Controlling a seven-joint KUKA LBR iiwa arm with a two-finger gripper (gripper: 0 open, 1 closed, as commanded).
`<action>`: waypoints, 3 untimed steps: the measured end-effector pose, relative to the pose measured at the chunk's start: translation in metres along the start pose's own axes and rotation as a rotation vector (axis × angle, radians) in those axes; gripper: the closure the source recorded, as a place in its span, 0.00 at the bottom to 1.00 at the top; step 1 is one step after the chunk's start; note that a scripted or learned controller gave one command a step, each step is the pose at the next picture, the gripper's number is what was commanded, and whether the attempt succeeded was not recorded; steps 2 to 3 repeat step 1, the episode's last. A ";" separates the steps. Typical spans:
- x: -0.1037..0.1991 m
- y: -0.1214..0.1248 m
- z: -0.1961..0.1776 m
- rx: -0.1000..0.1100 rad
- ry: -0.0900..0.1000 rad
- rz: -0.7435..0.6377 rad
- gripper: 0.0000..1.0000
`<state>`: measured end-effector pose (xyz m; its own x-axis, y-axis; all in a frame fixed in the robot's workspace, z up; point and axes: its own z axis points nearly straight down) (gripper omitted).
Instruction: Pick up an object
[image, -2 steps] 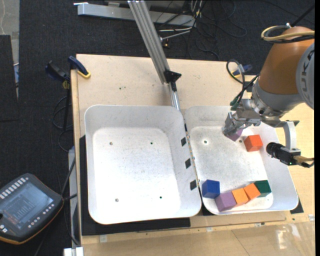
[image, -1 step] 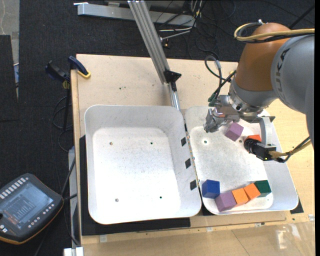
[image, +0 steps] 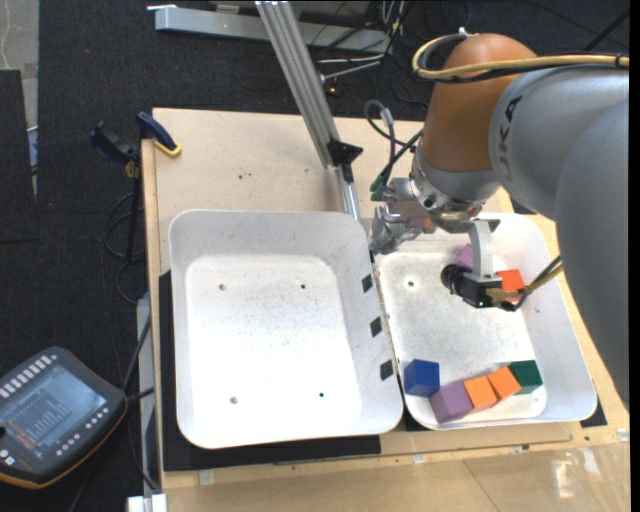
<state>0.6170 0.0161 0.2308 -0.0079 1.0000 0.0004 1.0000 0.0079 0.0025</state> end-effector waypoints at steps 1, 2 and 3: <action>0.038 0.027 -0.010 -0.002 0.001 0.001 1.00; 0.038 0.027 -0.010 -0.002 0.001 0.001 1.00; 0.038 0.027 -0.010 -0.002 0.001 0.001 1.00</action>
